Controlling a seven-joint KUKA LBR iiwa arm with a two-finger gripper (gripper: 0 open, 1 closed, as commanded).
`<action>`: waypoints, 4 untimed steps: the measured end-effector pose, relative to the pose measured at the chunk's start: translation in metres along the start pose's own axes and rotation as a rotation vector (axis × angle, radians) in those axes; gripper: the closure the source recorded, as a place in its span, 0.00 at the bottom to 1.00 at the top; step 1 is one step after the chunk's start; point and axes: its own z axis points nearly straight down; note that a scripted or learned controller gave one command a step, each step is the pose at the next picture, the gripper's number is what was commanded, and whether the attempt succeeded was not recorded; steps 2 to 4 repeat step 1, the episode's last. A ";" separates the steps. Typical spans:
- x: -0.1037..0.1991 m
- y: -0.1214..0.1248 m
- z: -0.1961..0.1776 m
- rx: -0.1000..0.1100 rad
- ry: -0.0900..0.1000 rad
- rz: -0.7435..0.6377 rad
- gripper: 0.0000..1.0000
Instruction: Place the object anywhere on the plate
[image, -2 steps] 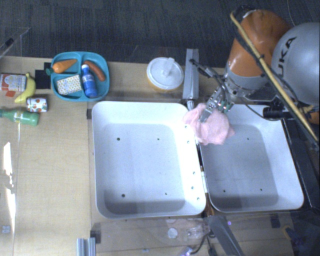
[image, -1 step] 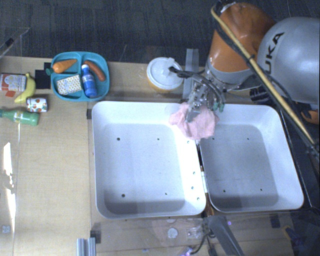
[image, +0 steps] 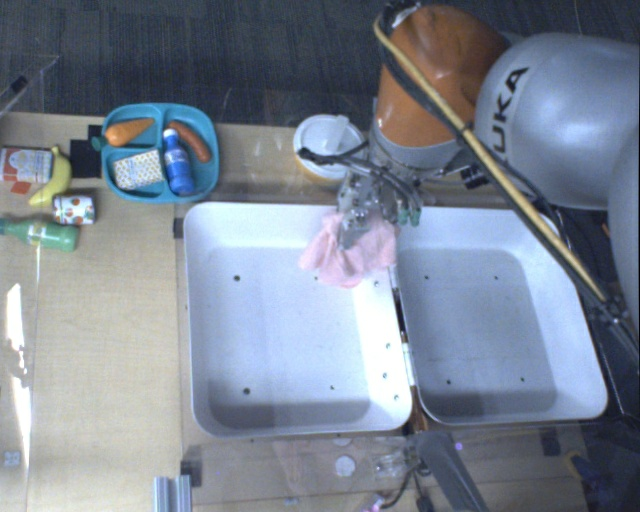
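Pink cloth (image: 347, 252) hangs crumpled from the gripper (image: 358, 225), and we see its top bunched between the fingers, so the jaws are closed on it. We find it over the far right corner of the left bin (image: 250, 400), just beside the rim that meets the right bin (image: 520, 400). The grey arm with its orange band (image: 440, 70) comes in from the right and stands above the far edges of both bins. On the bench beyond the left bin's far edge we see a white bowl (image: 322, 145). Near the bench's far left corner sits a blue divided plate (image: 203, 150) with toy food, and left of it a banana (image: 55, 178), a small can (image: 73, 209) and a green bottle (image: 40, 234).
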 end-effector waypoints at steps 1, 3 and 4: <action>0.000 0.000 0.000 0.000 -0.001 0.001 0.00; 0.000 0.000 0.000 0.000 -0.001 0.001 0.00; 0.000 0.000 0.000 0.000 -0.001 0.001 0.00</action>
